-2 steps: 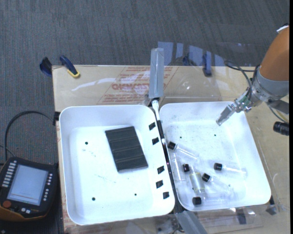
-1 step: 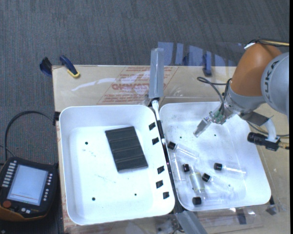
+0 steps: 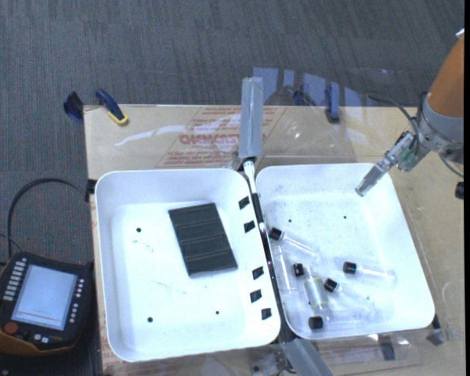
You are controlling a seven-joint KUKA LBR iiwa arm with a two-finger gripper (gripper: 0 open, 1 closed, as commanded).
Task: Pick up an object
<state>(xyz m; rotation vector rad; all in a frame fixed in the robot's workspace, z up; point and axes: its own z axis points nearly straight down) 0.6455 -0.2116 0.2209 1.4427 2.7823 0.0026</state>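
Note:
In the right bin (image 3: 413,240) lie several clear tubes with black caps, among them one near the bin's left wall (image 3: 296,244), one further right (image 3: 370,272) and one with yellowish contents (image 3: 314,287). A dark grey ribbed block (image 3: 203,239) lies flat in the left bin (image 3: 103,241). My gripper (image 3: 366,186) hangs over the far right part of the right bin, slanting down to the left. It is well above and behind the tubes and touches nothing. Nothing is seen held at its tip.
A grey upright bar (image 3: 251,124) stands behind the seam between the bins. Black clips (image 3: 251,227) line the shared wall. A teach pendant (image 3: 39,298) with its cable sits left of the bench. Blue clamps (image 3: 110,106) grip the bench's far edge.

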